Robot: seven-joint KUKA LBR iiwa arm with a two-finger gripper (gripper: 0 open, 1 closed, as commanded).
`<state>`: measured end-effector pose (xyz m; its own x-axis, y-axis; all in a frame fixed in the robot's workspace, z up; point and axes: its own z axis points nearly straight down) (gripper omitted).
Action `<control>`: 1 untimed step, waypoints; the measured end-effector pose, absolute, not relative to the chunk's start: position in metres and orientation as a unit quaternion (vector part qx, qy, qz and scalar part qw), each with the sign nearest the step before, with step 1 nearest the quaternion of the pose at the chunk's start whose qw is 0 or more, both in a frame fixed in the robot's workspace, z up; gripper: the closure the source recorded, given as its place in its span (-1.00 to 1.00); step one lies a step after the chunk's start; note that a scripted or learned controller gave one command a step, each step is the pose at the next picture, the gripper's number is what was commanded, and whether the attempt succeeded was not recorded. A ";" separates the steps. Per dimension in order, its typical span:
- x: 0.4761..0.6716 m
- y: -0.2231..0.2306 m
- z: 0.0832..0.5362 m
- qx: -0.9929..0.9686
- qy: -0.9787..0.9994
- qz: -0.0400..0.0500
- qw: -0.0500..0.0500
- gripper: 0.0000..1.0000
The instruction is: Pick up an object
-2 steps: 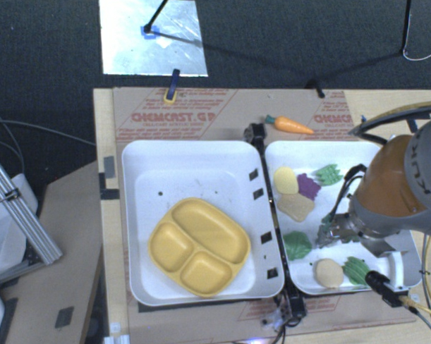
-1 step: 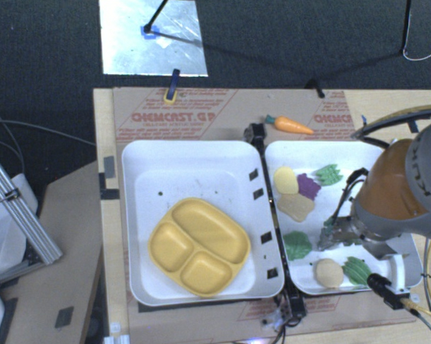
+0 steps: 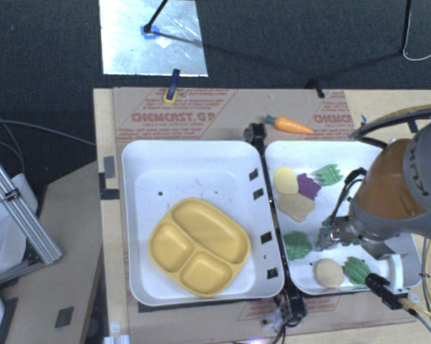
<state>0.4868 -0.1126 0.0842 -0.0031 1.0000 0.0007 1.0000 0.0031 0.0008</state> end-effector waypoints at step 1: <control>0.487 -0.123 0.084 0.707 0.708 0.001 0.000 1.00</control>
<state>0.4868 -0.1232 0.0844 -0.0011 1.0000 0.0005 1.0000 0.0011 0.0016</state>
